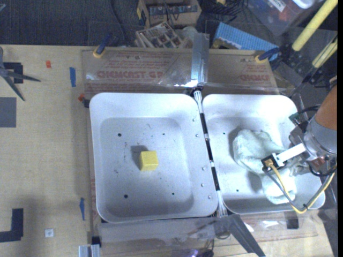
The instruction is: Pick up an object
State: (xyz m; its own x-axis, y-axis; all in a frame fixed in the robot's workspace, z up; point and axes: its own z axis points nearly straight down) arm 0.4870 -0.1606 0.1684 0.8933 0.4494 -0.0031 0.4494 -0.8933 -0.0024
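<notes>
White cloth [250, 146] lies crumpled mid-right bin [241, 107], toward its near edge, gripper [301, 169] over it; jaws' state cannot be told. Pinching a raised fold should hold best.

I see the arm [325, 135] cut off at the right edge, and it covers part of the white cloth [249, 146].

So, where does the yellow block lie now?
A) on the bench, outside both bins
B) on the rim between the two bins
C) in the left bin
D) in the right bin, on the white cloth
C: the yellow block rests on the floor of the left bin, apart from the white cloth, which is in the right bin.
</notes>
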